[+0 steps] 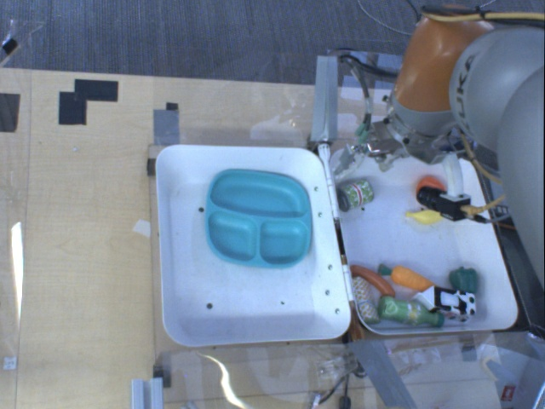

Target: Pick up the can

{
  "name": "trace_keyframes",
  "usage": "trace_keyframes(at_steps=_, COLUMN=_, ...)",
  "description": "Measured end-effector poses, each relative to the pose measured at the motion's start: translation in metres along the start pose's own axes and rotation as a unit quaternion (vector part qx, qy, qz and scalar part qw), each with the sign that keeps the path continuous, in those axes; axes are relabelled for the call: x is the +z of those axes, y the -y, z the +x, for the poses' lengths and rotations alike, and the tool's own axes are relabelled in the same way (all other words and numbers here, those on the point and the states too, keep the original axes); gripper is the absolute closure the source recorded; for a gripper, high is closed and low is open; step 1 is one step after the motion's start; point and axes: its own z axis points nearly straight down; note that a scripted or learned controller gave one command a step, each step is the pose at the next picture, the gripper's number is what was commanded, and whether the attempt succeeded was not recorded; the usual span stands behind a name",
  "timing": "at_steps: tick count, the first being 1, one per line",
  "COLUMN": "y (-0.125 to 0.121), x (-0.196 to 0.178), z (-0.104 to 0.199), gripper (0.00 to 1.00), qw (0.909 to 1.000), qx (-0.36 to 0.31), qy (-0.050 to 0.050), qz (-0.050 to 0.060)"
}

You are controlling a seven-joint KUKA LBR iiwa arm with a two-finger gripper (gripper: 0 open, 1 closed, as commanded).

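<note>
Pale wood bench point(77, 254), grey carpet point(170, 24) behind

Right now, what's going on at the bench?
The KUKA arm reaches in from the right, its gripper poised just above the can, which lies on its side at the upper left of the right bin. Nothing is lifted yet. A blue divided plate sits in the left bin.

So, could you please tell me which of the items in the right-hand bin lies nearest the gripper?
The small green-labelled metal can, lying on its side just below the gripper; the other items sit farther down.
</note>
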Motion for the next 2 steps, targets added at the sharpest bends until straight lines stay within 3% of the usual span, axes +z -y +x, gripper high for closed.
trace_keyframes(at_steps=1, y=0.024, x=-0.001, z=0.022, gripper=0.0, qw=1.0, qx=0.01, qy=0.0, qz=-0.001)
trace_keyframes(at_steps=2, y=0.043, x=-0.001, z=-0.011, gripper=0.0, qw=0.9994, qx=0.035, qy=0.0, qz=-0.001)
